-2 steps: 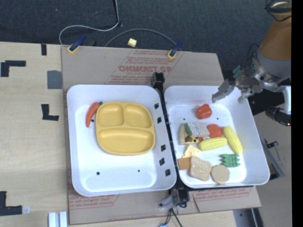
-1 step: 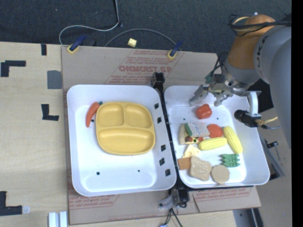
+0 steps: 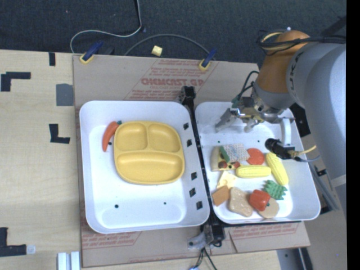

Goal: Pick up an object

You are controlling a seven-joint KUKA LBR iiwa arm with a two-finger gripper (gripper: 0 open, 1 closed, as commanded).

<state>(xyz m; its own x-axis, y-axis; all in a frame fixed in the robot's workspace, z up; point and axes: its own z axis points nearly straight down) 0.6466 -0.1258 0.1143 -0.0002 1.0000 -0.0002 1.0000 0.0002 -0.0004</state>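
White plastic bins sit side by side on the brown board [image 3: 169, 80]. My gripper [image 3: 232, 117] hangs over the far end of the right bin [image 3: 214, 114], above bare floor; its two fingers look spread, with nothing between them. The toy food lies nearer the camera in that bin, apart from my gripper: two corn cobs [image 3: 253, 171], a red tomato [image 3: 255, 156], a pizza slice [image 3: 220, 158], a cheese wedge [image 3: 226, 179], bread [image 3: 240, 202], a red pepper [image 3: 259, 198] and a green leaf [image 3: 275, 188], all crowded close together. The left bin [image 3: 90, 151] holds a yellow divided plate [image 3: 149, 152], with an orange carrot [image 3: 109, 134] just beside its far left edge.
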